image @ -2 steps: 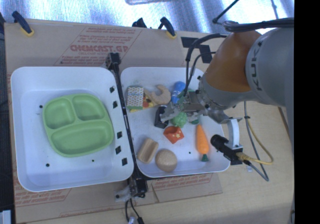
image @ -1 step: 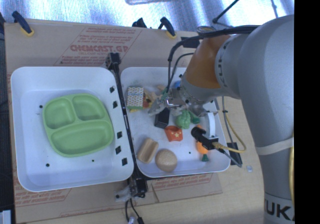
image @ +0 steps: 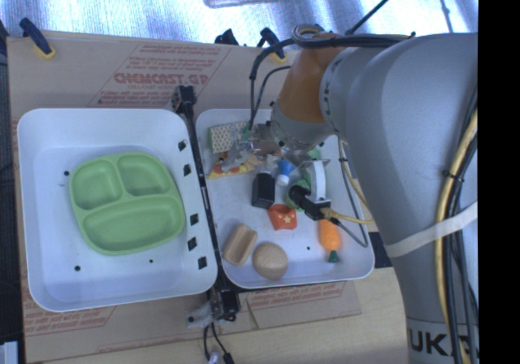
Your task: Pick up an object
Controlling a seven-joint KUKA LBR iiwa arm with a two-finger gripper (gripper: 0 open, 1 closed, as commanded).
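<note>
Overhead, the grey KUKA arm (image: 406, 151) with its orange band is leaning in from the right and bending down over the right white bin (image: 357, 269), its wrist hanging above that bin's upper middle. The gripper (image: 280, 161) is sitting low among the clutter there, and whether it is gripping anything cannot be told, since the wrist and cables are covering it. Taking the red block-shaped toy (image: 282, 217) as the landmark: a small black box (image: 262, 190) is lying just up and left of it, a blue-and-white small object (image: 285, 170) is resting above it, an orange carrot-shaped toy (image: 329, 236) is lying just to its right, a tan rounded bread-like lump (image: 270, 261) is sitting below it, and a tan cylinder-shaped piece (image: 239, 244) is lying down and to its left near the bin's left wall. Well to the left of the red toy, the left white bin (image: 41, 192) is holding a green sectioned plastic plate (image: 126, 201), with bare white floor running around the plate on all sides.
</note>
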